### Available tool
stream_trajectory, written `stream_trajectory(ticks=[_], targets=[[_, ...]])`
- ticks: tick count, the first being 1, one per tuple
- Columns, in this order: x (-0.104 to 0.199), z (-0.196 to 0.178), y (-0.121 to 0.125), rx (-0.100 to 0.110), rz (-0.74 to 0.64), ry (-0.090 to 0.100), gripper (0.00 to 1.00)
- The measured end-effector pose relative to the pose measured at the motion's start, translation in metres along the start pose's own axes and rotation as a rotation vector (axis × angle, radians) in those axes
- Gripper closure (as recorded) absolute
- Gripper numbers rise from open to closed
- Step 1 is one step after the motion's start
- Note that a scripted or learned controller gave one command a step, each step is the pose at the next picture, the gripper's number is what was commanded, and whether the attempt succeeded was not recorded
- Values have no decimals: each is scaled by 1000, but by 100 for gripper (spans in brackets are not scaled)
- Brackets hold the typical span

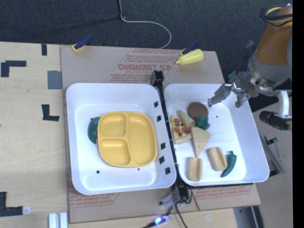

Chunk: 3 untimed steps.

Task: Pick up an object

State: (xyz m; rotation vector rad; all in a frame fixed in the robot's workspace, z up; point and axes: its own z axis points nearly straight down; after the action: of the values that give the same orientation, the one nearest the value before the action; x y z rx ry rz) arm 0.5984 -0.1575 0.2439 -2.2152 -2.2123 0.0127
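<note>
Hidden/unclear: a dark teal rounded object (93, 129) in the left white bin (76, 141) is mostly covered by the yellow three-compartment plastic plate (127, 139), so only its left edge shows. A small teal piece (203, 122) in the right white bin (249, 141) sits half under the brown round toy cookie (197, 110); shape unclear. Arm body cut off at the frame's right edge.

Arm: grey w/ orange band (275, 39), coming in from the right, wrist tilted down-left over the right bin's upper right corner. Two-finger gripper (229, 95) is spread wide, one finger (217, 97) reaching out over the bin floor, the other by the bin's right wall, nothing between them.

Objects vs gripper: the cookie lies just left of and below the outer finger, near but apart. Farther down-left: toy pizza slice (179, 127), pale wedge of toy cheese (200, 140), two tan toy bread rolls (194, 168) (216, 158), green toy chili pepper (229, 163) near the bin's lower right, well apart from the gripper.
</note>
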Motion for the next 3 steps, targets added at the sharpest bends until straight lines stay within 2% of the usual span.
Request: stream_trajectory(ticks=[1,3], targets=[[0,-7,2,-12,-3,-2,0],[-13,104,4,-7,-3,-2,0]])
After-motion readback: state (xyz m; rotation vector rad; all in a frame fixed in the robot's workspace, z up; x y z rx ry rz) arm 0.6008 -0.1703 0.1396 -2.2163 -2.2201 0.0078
